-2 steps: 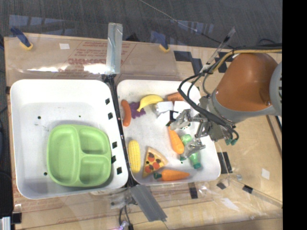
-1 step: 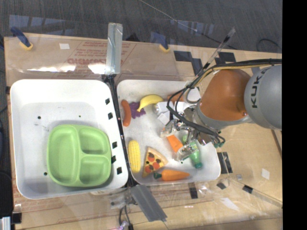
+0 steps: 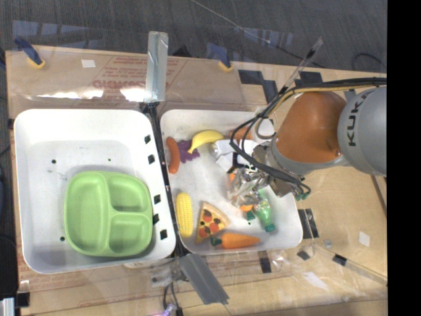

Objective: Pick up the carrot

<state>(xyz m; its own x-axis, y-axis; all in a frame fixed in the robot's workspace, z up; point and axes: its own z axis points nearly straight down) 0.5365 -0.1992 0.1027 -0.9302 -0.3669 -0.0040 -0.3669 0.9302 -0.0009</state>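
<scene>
The carrot (image 3: 239, 241) is orange with a dark green stub at its left end. It lies flat along the front wall of the right bin (image 3: 289, 237), just right of the pizza slice (image 3: 212, 222). My gripper (image 3: 245, 187) hangs over the middle of the right bin, behind the carrot and apart from it. It points down over a small orange item (image 3: 247, 209) and a green bottle (image 3: 265, 218). The arm's orange band (image 3: 309, 129) and cables hide the bin's back right part.
The right bin also holds a yellow corn cob (image 3: 185, 214), a banana (image 3: 206, 138), a purple toy (image 3: 187, 155) and a reddish sausage (image 3: 172, 154) by its left wall. A green divided plate (image 3: 108, 212) lies in the left bin (image 3: 39, 130).
</scene>
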